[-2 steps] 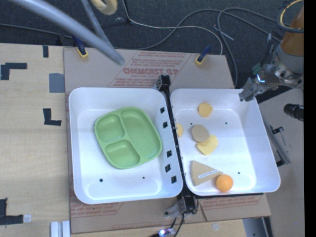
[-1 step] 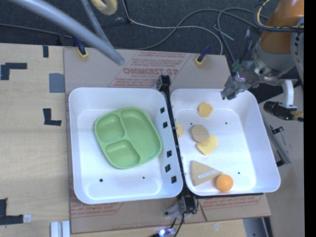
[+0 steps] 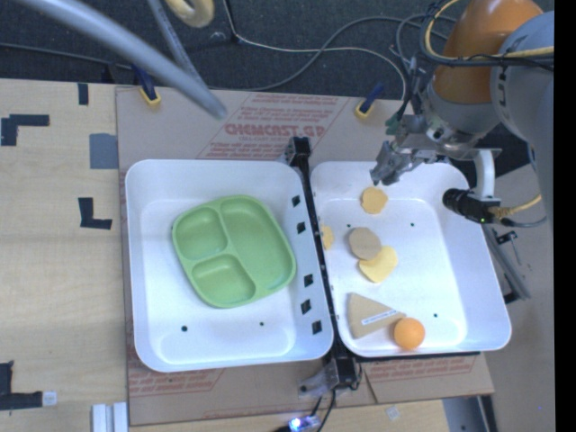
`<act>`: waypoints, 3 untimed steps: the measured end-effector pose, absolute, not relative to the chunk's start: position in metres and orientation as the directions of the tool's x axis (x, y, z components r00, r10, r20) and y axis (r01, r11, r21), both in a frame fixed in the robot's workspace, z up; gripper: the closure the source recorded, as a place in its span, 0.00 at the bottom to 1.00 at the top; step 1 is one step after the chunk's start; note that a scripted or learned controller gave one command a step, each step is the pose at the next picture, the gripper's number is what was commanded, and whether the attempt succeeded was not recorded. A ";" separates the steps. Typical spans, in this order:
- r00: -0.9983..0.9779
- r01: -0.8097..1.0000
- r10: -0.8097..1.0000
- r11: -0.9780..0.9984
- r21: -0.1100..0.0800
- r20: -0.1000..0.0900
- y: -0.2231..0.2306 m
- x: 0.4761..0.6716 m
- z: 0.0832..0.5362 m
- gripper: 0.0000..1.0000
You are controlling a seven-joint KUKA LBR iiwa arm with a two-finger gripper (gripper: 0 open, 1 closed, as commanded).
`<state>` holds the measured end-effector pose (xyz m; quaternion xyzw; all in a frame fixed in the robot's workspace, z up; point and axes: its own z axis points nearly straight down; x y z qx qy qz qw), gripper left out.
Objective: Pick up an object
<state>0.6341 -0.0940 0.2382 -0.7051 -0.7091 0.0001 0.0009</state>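
Little here for me to read — the one bit of lettering is red print on the cardboard sheet (image 3: pixel 270 124) under my two bins, at about twelve o'clock from the left bin (image 3: pixel 144 241). The large line looks like "CHEMCAST GP", set at a slight slant; I cannot be sure of every letter. Smaller red lines run above and below it — too blurred to make out. Nothing else before me carries words or numbers.

You had grey arm (image 3: pixel 531 70) at 2 o'clock, rounded orange band (image 3: pixel 481 39) above wrist. Thin yellow and black cables looped over band. Gripper (image 3: pixel 389 171) was grey metal, dark fittings; white bracket with black cylinder alongside.
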 end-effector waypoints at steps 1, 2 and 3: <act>-0.007 1.000 1.000 0.007 0.000 0.002 -0.040 0.634 0.246 1.00; -0.007 1.000 1.000 0.007 -0.001 0.001 0.021 0.630 0.249 1.00; -0.007 1.000 1.000 0.007 -0.002 0.001 0.085 0.627 0.244 1.00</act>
